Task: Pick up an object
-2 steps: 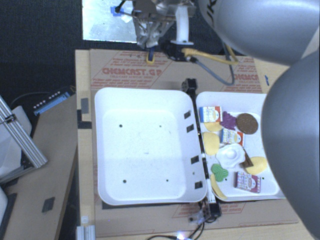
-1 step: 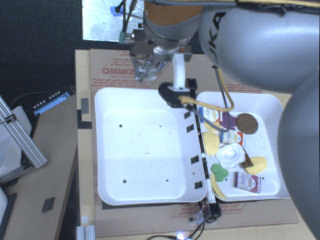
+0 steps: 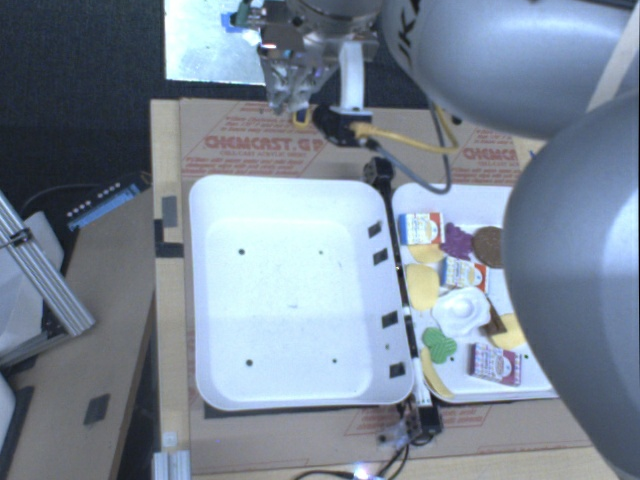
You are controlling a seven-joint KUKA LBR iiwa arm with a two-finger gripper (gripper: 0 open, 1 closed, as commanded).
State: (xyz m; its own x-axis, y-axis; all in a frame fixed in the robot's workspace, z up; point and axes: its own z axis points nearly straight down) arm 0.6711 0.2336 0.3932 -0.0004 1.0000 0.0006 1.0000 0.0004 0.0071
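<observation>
My gripper (image 3: 290, 96) hangs high beyond the far rim of the left bin (image 3: 205, 268), over the cardboard sheet and away from every object. The right bin (image 3: 470, 200) holds several small toy foods: a small carton (image 3: 421, 228), purple grapes (image 3: 458, 239), a brown round piece (image 3: 488, 245), a second little box (image 3: 463, 272), a yellow piece (image 3: 421, 286), a white piece (image 3: 461, 312), a green piece (image 3: 437, 344) and a red box (image 3: 495, 365). The arm's grey body hides the right part of that bin.
A yellow cable (image 3: 400, 140) runs from the wrist toward the right. The black divider (image 3: 398, 268) with clips separates the two bins. A metal rail (image 3: 45, 278) lies at the left of the bench, and a shiny plate (image 3: 205, 28) sits behind it.
</observation>
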